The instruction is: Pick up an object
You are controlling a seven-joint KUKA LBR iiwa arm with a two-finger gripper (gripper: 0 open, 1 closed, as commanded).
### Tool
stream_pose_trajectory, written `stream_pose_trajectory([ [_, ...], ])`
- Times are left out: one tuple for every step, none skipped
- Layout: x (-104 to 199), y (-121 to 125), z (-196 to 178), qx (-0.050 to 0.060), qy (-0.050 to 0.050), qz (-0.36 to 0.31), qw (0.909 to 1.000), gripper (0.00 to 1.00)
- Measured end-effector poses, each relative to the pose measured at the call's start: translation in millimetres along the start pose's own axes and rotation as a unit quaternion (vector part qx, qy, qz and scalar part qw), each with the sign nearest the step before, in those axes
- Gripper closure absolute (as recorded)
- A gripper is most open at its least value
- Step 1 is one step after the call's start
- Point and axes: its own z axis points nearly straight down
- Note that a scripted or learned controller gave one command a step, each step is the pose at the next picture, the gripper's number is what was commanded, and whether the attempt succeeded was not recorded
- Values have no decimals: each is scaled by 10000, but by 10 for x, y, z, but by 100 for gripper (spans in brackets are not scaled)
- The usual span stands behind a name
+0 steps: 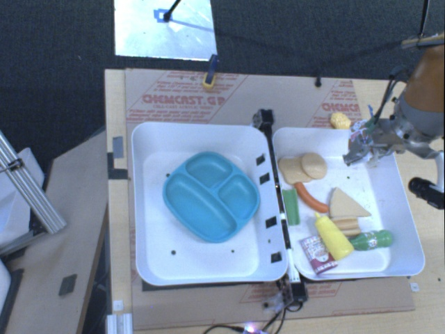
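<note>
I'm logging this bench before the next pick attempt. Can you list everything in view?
bins: 2, white, side by side on bench
divided plate: 1, blue, left bin
buns: 2, tan, right bin, back
sausage: 1, orange, right bin
stick: 1, green, by the divider
wedge: 1, tan, right bin
yellow bottle: 1, right bin, front
green bottle: 1, right bin, front
packet: 1, red-white, front corner
claw: 1, grey, above right bin's back

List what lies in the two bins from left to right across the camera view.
Blue divided plate → green stick → orange carrot → yellow bottle → green bottle. The round buns, wedge and red packet overlap these in left-right position, so I leave them out.
</note>
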Motion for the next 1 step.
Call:
stream_pose_trajectory([
  [465, -105, -71, 11, 11, -18, 10000, 100],
])
